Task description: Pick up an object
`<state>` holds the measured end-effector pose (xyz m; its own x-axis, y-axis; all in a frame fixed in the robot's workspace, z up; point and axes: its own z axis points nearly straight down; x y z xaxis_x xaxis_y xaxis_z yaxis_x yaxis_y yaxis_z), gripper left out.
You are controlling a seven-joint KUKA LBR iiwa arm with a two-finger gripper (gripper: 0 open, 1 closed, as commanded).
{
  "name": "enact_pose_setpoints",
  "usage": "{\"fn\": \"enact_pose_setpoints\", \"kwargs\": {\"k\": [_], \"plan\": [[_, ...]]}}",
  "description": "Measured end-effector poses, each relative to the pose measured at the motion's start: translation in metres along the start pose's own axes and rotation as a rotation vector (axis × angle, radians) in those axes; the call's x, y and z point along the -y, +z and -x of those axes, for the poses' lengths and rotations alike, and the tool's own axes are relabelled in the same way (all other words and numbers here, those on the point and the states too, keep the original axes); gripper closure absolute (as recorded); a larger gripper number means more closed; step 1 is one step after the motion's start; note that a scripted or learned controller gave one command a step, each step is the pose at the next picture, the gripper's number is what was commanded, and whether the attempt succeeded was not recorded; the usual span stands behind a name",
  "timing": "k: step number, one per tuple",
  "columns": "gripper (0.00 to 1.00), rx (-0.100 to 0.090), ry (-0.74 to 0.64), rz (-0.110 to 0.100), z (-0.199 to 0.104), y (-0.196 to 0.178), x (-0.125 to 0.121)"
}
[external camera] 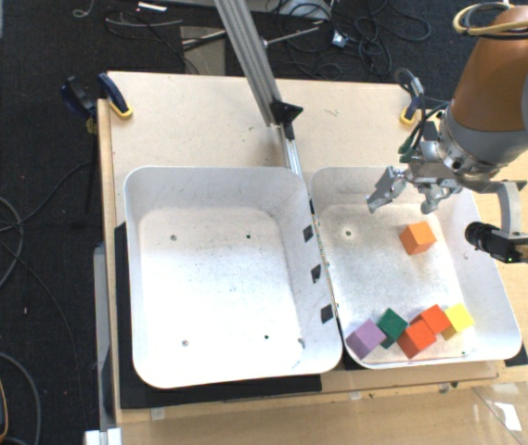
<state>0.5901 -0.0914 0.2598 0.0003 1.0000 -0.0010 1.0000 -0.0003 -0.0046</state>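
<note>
Right bin (pixel 486 290) holds scattered blocks (pixel 410 328), one orange block (pixel 418 237) alone; gripper (pixel 406 196) above, fingers spread, nothing held.

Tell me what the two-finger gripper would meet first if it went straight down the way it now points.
Probably the bare floor of the right shallow white bin, not a block. The gripper hangs above the bin's far end, open. The lone orange cube lies just nearer the camera; depth is unclear, so a finger might clip it.

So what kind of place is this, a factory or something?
More likely a robotics research lab. A grey and orange robot arm reaches over two shallow white plastic bins holding small coloured toy blocks, on a plywood bench with loose black cables across the dark floor.
</note>
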Motion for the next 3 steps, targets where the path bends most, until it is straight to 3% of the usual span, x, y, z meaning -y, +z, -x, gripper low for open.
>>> {"fn": "enact_pose_setpoints", "kwargs": {"k": [1, 2, 3], "plan": [[0.0, 0.001, 0.006, -0.003, 0.064, 0.068, 0.001], [0.0, 0.003, -0.004, 0.016, 0.078, -0.078, -0.042], [0.0, -0.003, 0.004, -0.006, 0.094, 0.081, 0.048]]}}
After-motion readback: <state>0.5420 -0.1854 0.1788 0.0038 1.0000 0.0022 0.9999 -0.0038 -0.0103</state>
